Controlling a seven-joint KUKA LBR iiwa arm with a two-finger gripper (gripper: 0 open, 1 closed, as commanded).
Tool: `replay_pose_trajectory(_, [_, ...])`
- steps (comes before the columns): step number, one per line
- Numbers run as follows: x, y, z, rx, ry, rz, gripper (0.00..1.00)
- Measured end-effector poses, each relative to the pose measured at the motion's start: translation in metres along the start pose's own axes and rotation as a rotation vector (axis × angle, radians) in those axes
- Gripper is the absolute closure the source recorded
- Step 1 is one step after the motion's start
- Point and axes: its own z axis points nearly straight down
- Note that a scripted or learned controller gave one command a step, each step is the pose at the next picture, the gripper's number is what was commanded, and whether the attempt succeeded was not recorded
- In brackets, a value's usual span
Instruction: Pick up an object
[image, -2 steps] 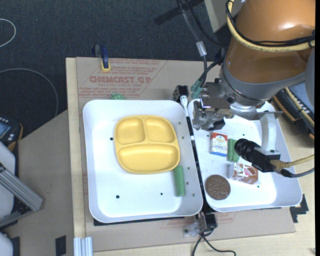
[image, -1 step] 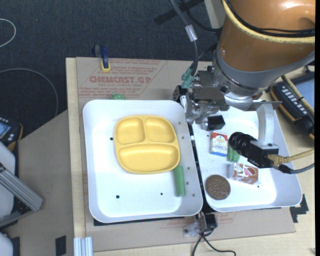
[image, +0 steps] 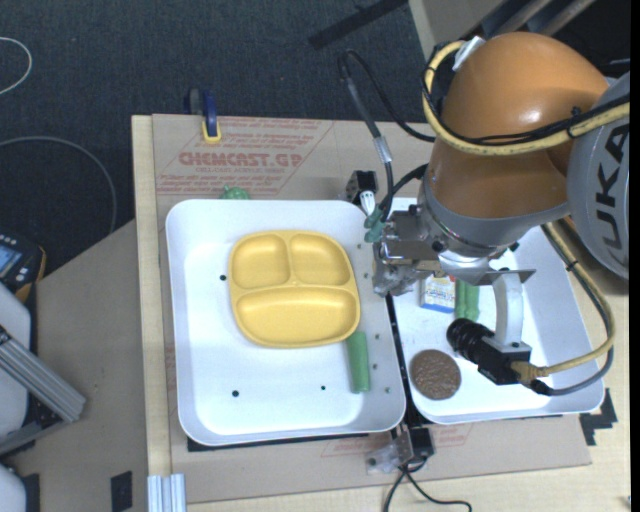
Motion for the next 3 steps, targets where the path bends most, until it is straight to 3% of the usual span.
replay_pose_trajectory(1, [-0.057, 0.001, -0.097, -0.024, 0.003, 0.002, 1.0])
replay_pose_trajectory(2, [0.01, 0.0, -0.119, -0.016, 0.006, -0.012, 1.0])
replay_pose_trajectory(3, [0.007, 0.001, -0.129, -0.016, 0.004, -0.006, 1.0])
